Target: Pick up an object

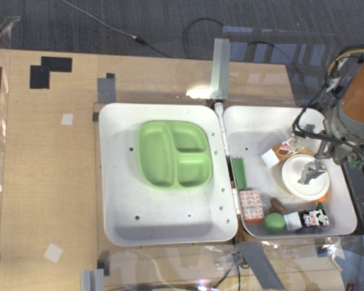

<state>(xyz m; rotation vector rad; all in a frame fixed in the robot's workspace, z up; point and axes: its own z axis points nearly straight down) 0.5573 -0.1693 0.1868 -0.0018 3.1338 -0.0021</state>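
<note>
The right bin [255, 123] holds several small items. A white round bowl [297, 183] sits on an orange rim near its right side. My gripper [312, 173] hangs over this bowl, low above its middle, below the grey wrist [346, 135]. I see nothing held in it. Around the bowl lie an orange and white packet [285, 148], a white block [269, 157], a brown lump [276, 205], a green ball [275, 222] and a black and white box [309, 219]. A red patterned box [250, 204] and a flat green bar [238, 173] lie by the bin's left wall.
The left bin [118, 211] carries a light green divided plate [173, 153] in its middle. A metal post [220, 71] stands behind the divider between the bins. A dark cable [303, 120] loops from the arm over the right bin's back corner.
</note>
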